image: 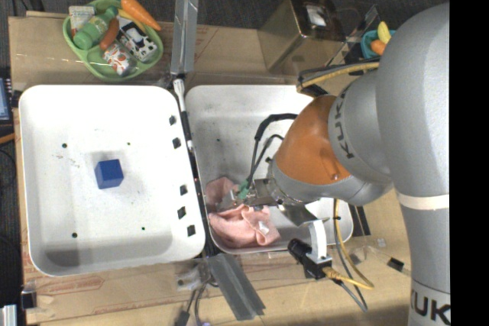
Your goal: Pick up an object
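You have one arm [382, 126] before you, grey with an orange band above the wrist, coming in from the right and bending down over the right bin. It takes up most of that side of the view.

Under it lies the tabletop [229, 50], carrying two shallow white bins side by side. The left bin [46, 164] holds one thing: a single blue cube [109, 172], sitting alone a little left of the middle of the floor, well apart from every wall. The right bin [221, 118] holds one pink cloth [237, 224], crumpled in its near left corner, against the wall that divides the bins.

Beyond the left bin, on the tabletop's far edge, you see one green bowl [76, 50] heaped with small toy foods, an orange carrot [137, 11] on top.

The pincer [248, 195] is down at the upper edge of the pink cloth, close over it or touching it. The wrist hides the tips, so you cannot tell how wide it stands or whether it has any cloth in it.
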Tool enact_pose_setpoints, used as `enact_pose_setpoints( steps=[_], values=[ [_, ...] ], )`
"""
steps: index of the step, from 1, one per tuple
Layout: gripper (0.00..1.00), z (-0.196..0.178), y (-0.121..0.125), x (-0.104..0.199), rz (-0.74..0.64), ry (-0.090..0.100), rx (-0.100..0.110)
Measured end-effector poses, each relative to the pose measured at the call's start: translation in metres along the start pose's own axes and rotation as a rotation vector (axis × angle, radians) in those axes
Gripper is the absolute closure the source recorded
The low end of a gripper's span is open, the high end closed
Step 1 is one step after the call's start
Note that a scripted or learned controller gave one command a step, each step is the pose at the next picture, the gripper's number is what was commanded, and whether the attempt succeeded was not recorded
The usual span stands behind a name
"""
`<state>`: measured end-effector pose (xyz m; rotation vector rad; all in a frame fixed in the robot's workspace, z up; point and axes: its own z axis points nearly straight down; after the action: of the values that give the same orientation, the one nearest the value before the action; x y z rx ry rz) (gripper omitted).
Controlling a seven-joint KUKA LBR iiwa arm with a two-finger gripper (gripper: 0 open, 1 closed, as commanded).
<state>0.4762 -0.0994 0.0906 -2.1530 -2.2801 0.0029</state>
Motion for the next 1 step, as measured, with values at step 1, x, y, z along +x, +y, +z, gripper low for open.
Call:
enact_pose_setpoints(
  steps=[1],
  values=[
    [1.00, -0.0091, 0.0006, 0.0004, -0.006, 0.000, 0.001]
  ],
)
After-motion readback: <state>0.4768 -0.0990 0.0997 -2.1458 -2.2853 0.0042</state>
